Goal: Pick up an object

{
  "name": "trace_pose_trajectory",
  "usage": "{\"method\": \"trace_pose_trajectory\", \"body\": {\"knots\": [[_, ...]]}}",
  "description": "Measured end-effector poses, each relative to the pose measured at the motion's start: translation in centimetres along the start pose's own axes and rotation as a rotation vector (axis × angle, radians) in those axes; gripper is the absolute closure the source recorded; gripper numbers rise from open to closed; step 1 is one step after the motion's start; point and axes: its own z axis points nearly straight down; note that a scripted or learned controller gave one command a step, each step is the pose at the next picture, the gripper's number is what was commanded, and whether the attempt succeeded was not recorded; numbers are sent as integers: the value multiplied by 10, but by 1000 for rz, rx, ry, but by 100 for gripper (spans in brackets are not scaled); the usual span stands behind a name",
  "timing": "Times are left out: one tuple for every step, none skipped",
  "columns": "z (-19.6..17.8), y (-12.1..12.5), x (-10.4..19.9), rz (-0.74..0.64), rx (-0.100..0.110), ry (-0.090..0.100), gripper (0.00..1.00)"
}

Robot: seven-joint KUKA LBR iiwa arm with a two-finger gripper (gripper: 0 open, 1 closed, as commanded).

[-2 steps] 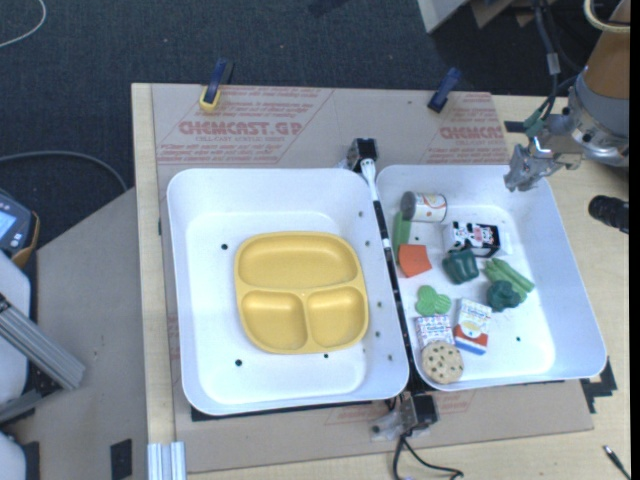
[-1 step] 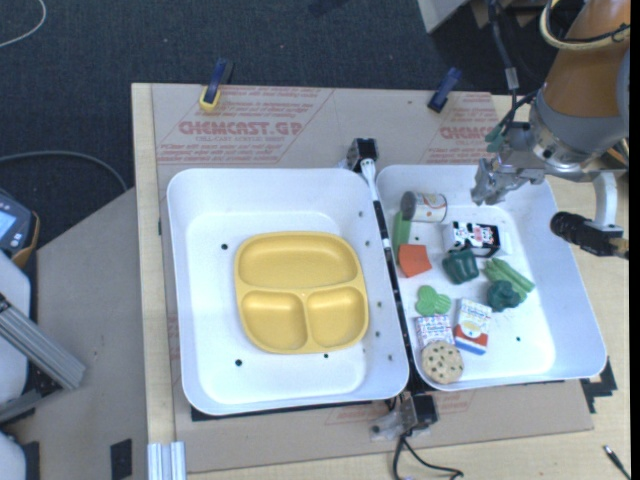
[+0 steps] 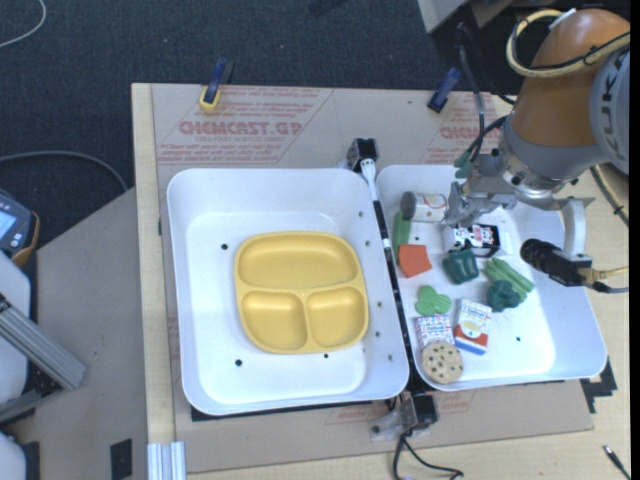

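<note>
The left bin (image 3: 190,268) holds a yellow divided plate (image 3: 300,290) at frame centre. The right bin (image 3: 570,338) carries small toys: an orange block (image 3: 414,260), green pepper (image 3: 461,265), cookie (image 3: 442,362), juice carton (image 3: 472,326). The gripper (image 3: 466,216) hangs over this bin's upper part; whether it is parted or closed cannot be told.

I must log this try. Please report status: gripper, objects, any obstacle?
Gripper low over right bin, among the toys; grasp not visible. Green pepper and orange block lie just below it. Yellow plate in left bin.
</note>
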Motion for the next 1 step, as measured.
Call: {"method": "trace_pose_trajectory", "body": {"knots": [[-13, -19, 49, -2, -2, 0, 100]]}}
